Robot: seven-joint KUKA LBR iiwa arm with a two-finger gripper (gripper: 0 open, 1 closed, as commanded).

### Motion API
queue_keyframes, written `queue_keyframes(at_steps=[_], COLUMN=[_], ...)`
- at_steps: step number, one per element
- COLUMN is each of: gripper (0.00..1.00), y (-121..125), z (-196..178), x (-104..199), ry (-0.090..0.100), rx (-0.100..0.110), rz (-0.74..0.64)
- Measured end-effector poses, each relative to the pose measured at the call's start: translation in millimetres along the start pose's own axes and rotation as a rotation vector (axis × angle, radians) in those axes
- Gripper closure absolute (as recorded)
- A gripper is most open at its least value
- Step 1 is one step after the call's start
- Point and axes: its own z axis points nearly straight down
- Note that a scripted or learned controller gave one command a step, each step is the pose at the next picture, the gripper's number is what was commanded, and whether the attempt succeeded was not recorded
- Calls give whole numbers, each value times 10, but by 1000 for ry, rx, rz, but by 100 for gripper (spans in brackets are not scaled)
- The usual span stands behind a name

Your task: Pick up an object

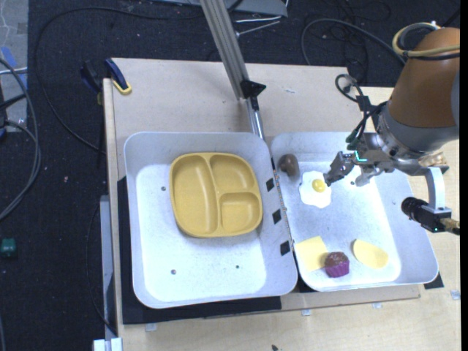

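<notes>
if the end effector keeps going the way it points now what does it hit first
Most likely the fried egg: the end effector points down and left, right at its edge. Depth is unclear, so it might meet the right bin's floor beside it instead.

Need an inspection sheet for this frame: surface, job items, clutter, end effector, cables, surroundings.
Surface: wooden bench bearing left bin and right bin.
Job's things: right bin holds fried egg, brown lump, yellow block, purple piece, yellow slice.
Clutter: yellow divided tray in left bin.
Grippers: end effector above the egg's right edge; finger state unclear.
Cables: black cables on floor.
Surroundings: metal pole; blue clamp.
</notes>
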Motion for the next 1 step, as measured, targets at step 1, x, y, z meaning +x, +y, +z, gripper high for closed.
queue_keyframes(at_steps=[1], gripper=[0], y=[9], z=[-16], x=[0], ry=[0], rx=[-4], rz=[0])
